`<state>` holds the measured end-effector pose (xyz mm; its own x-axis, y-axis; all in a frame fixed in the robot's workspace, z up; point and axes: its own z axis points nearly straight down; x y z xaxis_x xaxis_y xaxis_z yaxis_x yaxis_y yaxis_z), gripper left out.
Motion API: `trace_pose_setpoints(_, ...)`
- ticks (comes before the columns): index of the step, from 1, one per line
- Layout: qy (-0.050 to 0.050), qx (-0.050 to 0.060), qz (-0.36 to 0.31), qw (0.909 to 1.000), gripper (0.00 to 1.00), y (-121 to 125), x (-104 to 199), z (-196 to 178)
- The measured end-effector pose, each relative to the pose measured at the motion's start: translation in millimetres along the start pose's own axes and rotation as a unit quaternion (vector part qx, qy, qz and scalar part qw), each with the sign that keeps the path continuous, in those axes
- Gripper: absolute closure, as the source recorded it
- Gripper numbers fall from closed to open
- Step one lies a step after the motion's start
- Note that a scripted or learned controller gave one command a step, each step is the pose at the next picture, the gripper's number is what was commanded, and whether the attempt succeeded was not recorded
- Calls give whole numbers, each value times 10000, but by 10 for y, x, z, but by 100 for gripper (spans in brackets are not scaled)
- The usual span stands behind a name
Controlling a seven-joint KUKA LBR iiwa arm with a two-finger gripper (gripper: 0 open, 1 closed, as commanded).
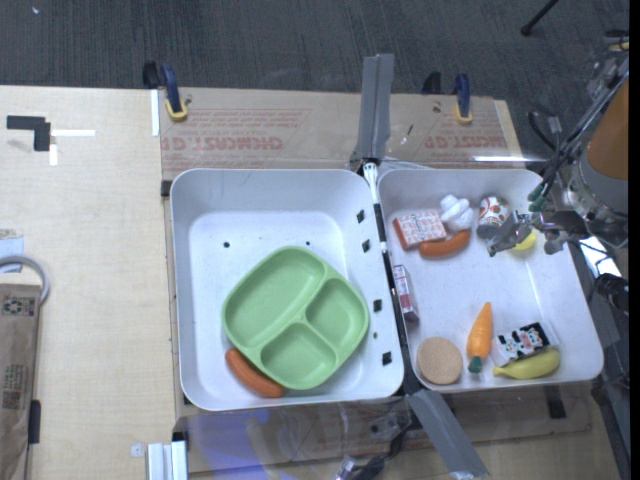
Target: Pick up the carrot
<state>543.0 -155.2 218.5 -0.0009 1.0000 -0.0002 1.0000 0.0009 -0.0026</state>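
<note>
One tapered orange carrot (481, 329), smooth, green-tipped.

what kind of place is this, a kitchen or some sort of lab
Most likely a robot lab bench, not a kitchen. Two white bins sit on a cardboard sheet held by clamps, the food, like the carrot and banana, looks like toys, and the arm's tool reaches in from the right.

bins 2 (190, 268) | plate 1 (295, 318) | sausages 2 (253, 375) | carrot 1 (481, 329) | banana 1 (527, 367) | cookie 1 (439, 360)
</note>
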Motion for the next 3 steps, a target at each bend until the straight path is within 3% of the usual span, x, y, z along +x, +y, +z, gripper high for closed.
trace_pose_setpoints(1, 5, 1, 1301, 9915, 0, -386, 126, 1278)
trace_pose_setpoints(2, 14, 7, 1312, 9914, 100, -383, 130, 1192)
trace_pose_setpoints(3, -1, 0, 1857, 9826, 100, -167, 1223, 277)
